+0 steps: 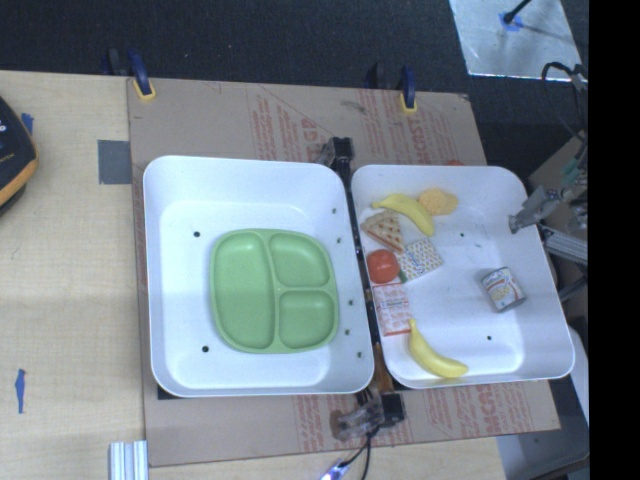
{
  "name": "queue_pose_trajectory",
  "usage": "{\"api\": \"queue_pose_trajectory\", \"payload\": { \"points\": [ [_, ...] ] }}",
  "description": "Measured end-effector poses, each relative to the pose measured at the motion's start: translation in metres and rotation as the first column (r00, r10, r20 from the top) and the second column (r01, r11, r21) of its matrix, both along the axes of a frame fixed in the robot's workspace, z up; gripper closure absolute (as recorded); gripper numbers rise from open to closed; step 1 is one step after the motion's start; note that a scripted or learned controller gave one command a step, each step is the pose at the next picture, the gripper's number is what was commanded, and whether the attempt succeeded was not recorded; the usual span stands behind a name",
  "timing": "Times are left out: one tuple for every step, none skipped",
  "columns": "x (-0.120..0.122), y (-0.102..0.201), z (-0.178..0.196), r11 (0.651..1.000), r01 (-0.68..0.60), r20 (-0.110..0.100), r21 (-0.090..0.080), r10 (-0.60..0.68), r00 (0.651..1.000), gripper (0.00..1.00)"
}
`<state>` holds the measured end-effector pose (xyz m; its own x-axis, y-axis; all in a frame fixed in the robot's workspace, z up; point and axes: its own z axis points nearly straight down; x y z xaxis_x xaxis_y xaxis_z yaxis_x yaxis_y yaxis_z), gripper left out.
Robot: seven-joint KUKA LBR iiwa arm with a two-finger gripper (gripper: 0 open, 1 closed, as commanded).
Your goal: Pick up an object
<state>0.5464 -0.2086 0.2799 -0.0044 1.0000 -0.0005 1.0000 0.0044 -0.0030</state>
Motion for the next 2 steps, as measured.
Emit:
{"api": "queue_pose_trajectory", "payload": {
  "points": [
    [-0.016, 0.101, -0.144, 1.000, -0.002, -0.002, 0.001, 0.002, 1.000, 0.00],
    [0.073, 0.080, -0.188, 1.000, 0.000, 0.001, 0.000, 0.000, 1.000, 0.00]
  ]
}}
